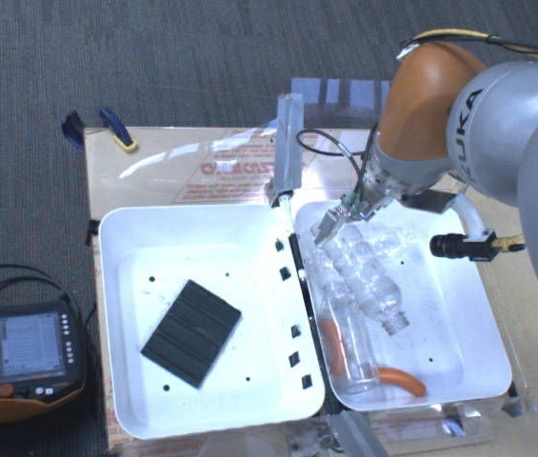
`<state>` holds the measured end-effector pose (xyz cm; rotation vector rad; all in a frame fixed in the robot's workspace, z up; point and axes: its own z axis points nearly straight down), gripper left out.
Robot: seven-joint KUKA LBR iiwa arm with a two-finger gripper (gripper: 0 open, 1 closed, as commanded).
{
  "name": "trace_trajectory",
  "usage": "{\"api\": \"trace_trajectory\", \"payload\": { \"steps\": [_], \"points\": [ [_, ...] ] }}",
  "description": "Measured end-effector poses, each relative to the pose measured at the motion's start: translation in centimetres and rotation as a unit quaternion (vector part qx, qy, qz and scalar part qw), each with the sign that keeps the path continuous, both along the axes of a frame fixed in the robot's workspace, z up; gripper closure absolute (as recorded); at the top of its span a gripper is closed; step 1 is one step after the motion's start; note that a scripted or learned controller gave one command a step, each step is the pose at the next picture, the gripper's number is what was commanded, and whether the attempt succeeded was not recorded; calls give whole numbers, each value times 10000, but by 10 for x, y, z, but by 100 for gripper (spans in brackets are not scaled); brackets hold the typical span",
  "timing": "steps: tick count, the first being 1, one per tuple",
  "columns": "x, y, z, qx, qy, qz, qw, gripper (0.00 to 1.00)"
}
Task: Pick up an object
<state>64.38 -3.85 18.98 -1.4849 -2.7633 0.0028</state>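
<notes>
Item: clear plastic bottle (373, 288), lying on its side in the right bin (468, 350), slanting from the upper left toward its cap end lower right. I am judging it empty, so light, thin-walled and springy, with a slick, rounded surface that is likely to squirm out of a pinch. I am favouring a hold across the ribbed mid-body or at the stiffer neck, fingers set crosswise to its long axis.

Neighbours: a clear glass-like tumbler (349, 355) lying just below it, seemingly touching; I am treating it as fragile. Two orange curved pieces (402, 381) are resting near the tumbler, one partly seen through it.

Gripper (330, 225): hovering at the bin's upper left corner, just above the bottle's far end. I cannot tell how its fingers are set, and I am seeing nothing gripped.

Elsewhere: a dark ribbed flat block (192, 333) is lying alone in the left bin (126, 246), stiff and low, hard to get under. A teach pendant (23, 350) is sitting off the bench, left.
</notes>
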Motion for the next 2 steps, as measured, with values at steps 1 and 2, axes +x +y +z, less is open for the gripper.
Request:
{"api": "trace_trajectory", "payload": {
  "steps": [1,2],
  "points": [
    [0,0,1,0,-6,-1,10000,0],
    [0,-77,-80,-2,-8,-364,9993,0]
  ]
}}
